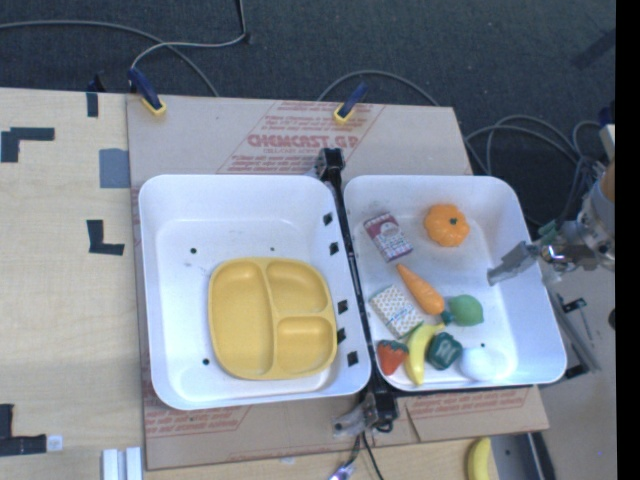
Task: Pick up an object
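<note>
One gripper (512, 265) at right bin (520, 208) rim, jaw state unclear, carrot (421, 289) well left

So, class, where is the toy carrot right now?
In the camera view, the toy carrot lies slantwise mid-way in the right bin, between the small red packet above and the green fruit at its lower end.
</note>
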{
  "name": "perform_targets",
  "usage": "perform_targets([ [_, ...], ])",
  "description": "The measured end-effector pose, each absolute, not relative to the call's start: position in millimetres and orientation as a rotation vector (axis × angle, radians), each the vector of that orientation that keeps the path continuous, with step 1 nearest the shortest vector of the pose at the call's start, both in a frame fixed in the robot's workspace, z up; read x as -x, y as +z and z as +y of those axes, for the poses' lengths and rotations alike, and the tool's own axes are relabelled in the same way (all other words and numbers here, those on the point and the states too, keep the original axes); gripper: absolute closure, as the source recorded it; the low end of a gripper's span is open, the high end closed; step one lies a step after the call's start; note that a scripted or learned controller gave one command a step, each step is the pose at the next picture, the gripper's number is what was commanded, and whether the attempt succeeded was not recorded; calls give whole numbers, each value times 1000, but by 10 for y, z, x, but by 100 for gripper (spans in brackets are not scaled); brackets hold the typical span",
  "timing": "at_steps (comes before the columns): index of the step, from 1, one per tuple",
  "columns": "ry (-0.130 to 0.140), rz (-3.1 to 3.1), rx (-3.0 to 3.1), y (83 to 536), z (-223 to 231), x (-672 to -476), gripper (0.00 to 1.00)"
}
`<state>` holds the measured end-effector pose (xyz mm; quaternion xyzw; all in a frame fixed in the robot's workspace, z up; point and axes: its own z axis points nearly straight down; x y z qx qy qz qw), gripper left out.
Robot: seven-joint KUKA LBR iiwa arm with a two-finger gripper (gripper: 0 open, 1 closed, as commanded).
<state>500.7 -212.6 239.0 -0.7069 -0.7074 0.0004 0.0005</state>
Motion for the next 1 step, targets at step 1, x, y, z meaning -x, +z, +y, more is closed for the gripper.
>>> perform_targets([
  [1,2,-2221,2217,1071,-1455,-4989,0],
])
